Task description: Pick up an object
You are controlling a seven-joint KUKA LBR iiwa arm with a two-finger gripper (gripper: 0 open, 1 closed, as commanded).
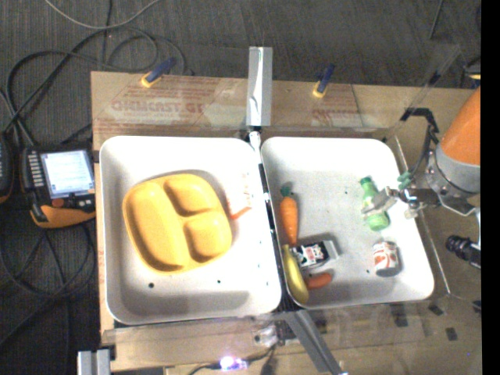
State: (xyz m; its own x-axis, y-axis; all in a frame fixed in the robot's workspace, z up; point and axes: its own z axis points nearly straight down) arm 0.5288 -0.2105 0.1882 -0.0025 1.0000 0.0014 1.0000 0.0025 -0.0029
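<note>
Reaching in from the right, the gripper (pixel 388 201) sits beside the green bottle (pixel 376 206) in the right bin (pixel 344 151), probably lining up a grasp; whether its jaws are open or closed I cannot tell. The bottle stands apart from the can (pixel 385 258) and the carrot (pixel 289 217) (decent room around it), though the bin's right wall is near.

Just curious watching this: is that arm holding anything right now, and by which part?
Cannot be told. The gripper is at the green bottle in the right bin, but a grasp is not clear.
</note>
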